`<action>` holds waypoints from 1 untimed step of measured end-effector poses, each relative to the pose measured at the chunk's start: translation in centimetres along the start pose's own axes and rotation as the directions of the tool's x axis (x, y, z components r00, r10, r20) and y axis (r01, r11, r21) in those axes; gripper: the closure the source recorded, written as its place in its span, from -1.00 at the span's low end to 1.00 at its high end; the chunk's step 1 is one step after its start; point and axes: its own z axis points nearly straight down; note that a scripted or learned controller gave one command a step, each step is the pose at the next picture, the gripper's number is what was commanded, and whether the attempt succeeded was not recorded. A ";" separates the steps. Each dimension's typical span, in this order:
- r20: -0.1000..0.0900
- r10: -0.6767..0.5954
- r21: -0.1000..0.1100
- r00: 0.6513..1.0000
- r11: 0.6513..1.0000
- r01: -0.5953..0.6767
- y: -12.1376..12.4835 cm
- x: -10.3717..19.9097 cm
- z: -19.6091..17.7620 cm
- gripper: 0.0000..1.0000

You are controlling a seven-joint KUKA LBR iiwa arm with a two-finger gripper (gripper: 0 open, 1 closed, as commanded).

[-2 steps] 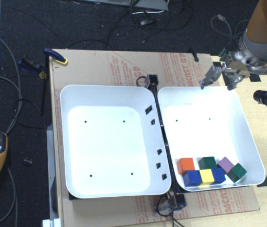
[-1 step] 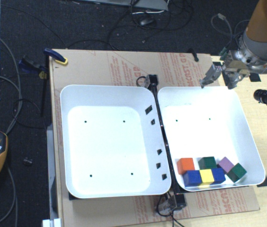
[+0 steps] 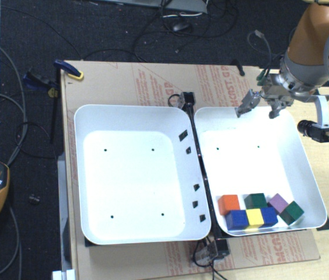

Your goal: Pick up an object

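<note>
Several small blocks huddle at the near edge of the right bin (image 3: 281,150): an orange block (image 3: 229,203), a blue block (image 3: 237,219), a yellow block (image 3: 254,217), a dark green block (image 3: 256,200), a purple block (image 3: 278,202) and a green block (image 3: 291,212). My gripper (image 3: 260,107) hangs above the far edge of the right bin, well away from the blocks. Its two fingers are spread apart with nothing between them.
The left bin (image 3: 132,174) sits beside the right one, split from it by a black divider with clips (image 3: 195,156). Both rest on a cardboard sheet (image 3: 153,83). Cables and a yellow-handled clamp (image 3: 70,70) lie beyond the bench's far left corner.
</note>
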 end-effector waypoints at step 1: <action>0.000 0.001 0.002 1.000 1.000 -0.001 -0.5 -0.5 6.1 -1.00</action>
